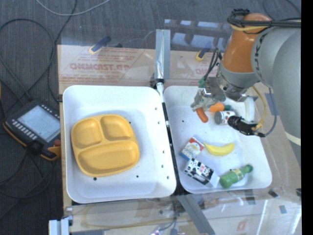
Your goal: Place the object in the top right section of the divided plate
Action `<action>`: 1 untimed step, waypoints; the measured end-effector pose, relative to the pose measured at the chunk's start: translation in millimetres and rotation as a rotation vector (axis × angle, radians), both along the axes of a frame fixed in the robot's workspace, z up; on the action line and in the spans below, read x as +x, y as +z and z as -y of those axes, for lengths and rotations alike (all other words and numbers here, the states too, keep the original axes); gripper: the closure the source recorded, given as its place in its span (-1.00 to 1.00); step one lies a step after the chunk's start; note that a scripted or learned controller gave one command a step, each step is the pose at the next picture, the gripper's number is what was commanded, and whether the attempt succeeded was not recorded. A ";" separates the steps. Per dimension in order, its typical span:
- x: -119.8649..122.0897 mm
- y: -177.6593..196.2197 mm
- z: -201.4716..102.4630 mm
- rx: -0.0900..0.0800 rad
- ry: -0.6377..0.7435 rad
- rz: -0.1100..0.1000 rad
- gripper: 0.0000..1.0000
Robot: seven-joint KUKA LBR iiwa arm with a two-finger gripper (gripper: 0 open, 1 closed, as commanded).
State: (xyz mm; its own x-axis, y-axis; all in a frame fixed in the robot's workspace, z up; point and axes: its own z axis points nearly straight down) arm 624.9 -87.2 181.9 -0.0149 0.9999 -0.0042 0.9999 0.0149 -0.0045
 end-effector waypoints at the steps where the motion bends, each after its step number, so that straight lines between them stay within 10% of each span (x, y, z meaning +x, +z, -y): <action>1: -76.2 -0.6 -45.2 0.005 0.069 -0.001 1.00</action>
